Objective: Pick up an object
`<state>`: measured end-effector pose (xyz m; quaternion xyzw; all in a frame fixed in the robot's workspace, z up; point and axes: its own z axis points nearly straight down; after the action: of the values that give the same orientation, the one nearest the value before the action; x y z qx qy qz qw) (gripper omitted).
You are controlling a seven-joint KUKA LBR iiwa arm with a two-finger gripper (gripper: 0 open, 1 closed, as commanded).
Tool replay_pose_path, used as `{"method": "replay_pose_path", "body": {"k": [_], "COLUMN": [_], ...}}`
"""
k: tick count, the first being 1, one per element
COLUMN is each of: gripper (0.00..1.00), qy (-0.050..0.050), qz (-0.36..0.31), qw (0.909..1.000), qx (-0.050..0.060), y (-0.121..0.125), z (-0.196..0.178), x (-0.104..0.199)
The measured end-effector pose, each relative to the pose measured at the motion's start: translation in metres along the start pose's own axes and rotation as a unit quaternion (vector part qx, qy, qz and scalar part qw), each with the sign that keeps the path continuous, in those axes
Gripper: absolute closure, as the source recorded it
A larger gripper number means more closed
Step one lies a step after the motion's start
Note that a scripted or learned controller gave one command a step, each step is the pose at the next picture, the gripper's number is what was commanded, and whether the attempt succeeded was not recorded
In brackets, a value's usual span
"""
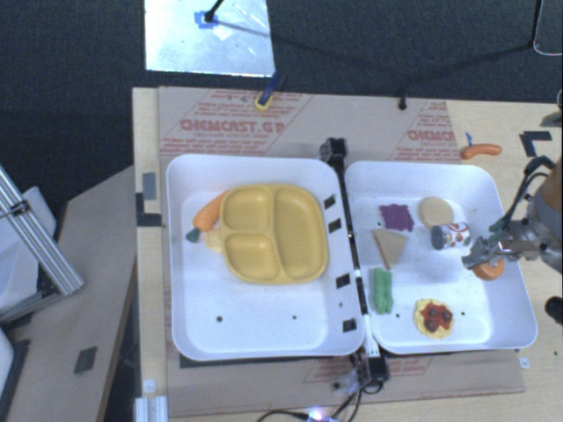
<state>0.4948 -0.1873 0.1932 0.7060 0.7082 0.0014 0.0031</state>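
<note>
The pincer (486, 258) is seen low over the right bin (506, 323), directly above an orange piece (489, 271) at its right side; whether it is open or closed cannot be told. The grasp appears under way; a firm closure and straight lift would be needed next

The bench (149, 341) carries a brown cardboard sheet (352, 121) printed with red lettering, lying under the 2 white bins. A yellow-tipped marker (268, 95) lies at the sheet's far edge. An orange item (480, 150) rests on the cardboard beyond the right bin. A shiny metal plate (209, 25) sits on the dark floor behind the bench, with blue tape (208, 19) on it. Aluminium framing (31, 236) stands at the left.
</note>
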Motion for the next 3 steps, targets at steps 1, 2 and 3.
{"method": "replay_pose_path", "body": {"k": [1,2,3], "gripper": [1.0,1.0,1.0], "qy": [0.0,0.001,0.002], "qz": [0.0,-0.003,-0.004], "qw": [1.0,1.0,1.0], "qx": [0.001,0.001,0.002], "y": [0.002,0.03,0.054], "z": [-0.033,-0.042,-0.041], "x": [0.0,0.046,0.105]}}
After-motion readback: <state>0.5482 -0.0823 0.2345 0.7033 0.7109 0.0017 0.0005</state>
